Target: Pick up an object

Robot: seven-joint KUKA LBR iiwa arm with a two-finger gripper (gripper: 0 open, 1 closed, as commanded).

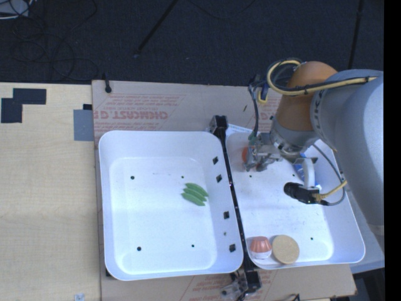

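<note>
1. The metal two-finger gripper (255, 160) hung low over the far left part of the right-hand shallow white plastic bin (338, 246); whether it was clenched or released could not be told.
2. A flat round tan disc (286, 249) and a small orange-and-white rounded object (260, 247) lay touching at that bin's near edge, well apart from the gripper.
3. A green ridged pod-shaped object (195, 194) lay in the left-hand white bin (125, 146).
4. Both bins rested on printed brown cardboard (156, 108) over a pale wooden bench (44, 199).
</note>
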